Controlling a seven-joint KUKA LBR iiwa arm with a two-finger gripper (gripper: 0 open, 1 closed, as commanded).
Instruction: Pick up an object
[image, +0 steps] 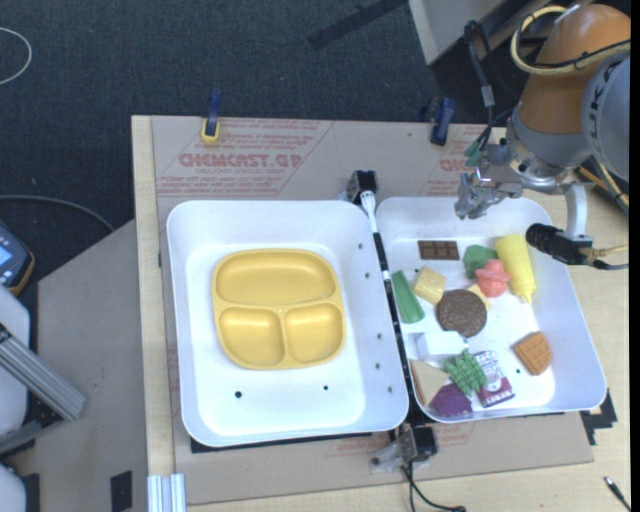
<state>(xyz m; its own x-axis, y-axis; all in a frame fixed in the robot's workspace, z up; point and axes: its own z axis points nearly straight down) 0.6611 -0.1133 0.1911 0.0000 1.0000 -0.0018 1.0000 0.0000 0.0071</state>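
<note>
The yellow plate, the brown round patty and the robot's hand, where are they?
yellow plate (277, 273): camera view, bare floor of its top compartment.
brown round patty (462, 312): camera view, middle of its top.
hand (474, 206): camera view, between its fingertips.

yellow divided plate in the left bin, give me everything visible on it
The yellow plate looks like matte plastic, a rounded rectangle with three compartments: one wide across the far side, two smaller on the near side. It lies flat, right way up, about mid-floor in the left bin, touching only the bin floor. Nothing sits in it.
</note>
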